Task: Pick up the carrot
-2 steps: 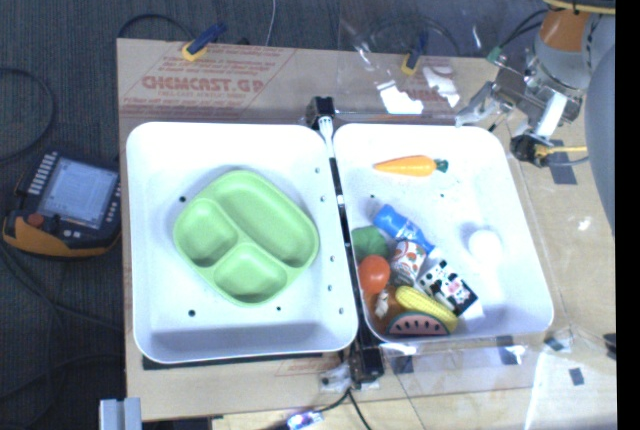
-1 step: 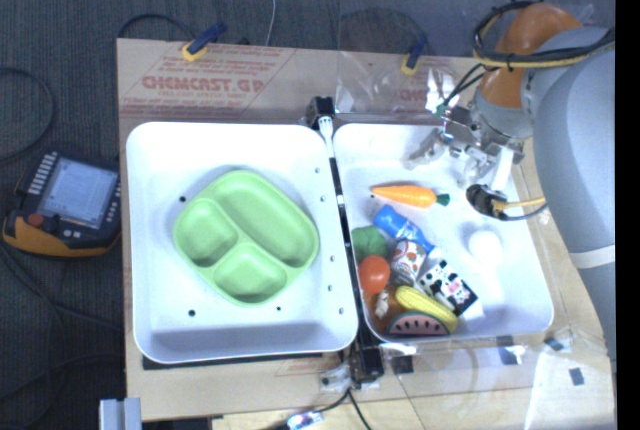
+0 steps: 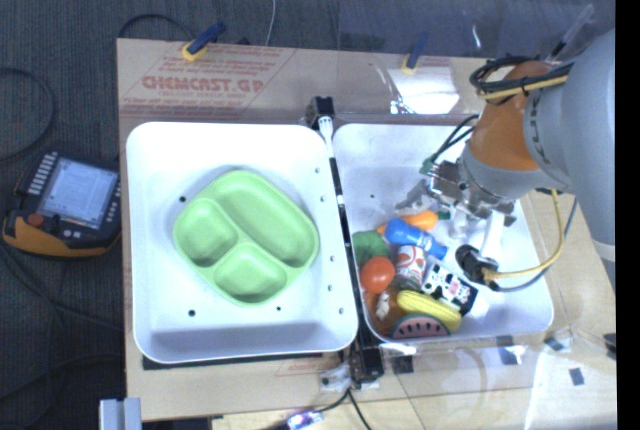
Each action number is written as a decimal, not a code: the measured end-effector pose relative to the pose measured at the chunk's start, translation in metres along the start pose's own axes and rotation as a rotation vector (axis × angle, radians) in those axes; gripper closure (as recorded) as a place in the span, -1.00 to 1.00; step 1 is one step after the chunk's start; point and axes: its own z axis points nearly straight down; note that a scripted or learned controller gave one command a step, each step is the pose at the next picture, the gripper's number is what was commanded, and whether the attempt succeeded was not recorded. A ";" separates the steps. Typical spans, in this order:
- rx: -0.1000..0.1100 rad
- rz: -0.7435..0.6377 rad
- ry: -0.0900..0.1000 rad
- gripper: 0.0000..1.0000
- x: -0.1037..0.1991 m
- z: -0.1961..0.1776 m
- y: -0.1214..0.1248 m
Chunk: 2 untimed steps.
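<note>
Grey arm point(image 3: 585, 118) fills upper right; gripper point(image 3: 452, 201), opening impossible to judge, nears carrot point(image 3: 418, 218), which wants a centred, square close.

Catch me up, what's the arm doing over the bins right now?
The arm's gripper is down in the right bin, at the top of a heap of toy food. The carrot lies just beside it, next to a blue piece, with a tomato and a banana lower in the pile. Nothing is visibly lifted yet. The left bin holds a green divided plate.
</note>
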 end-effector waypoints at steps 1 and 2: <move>-0.007 0.001 0.000 1.00 0.000 -0.010 0.002; -0.007 -0.114 0.004 1.00 0.065 -0.137 0.007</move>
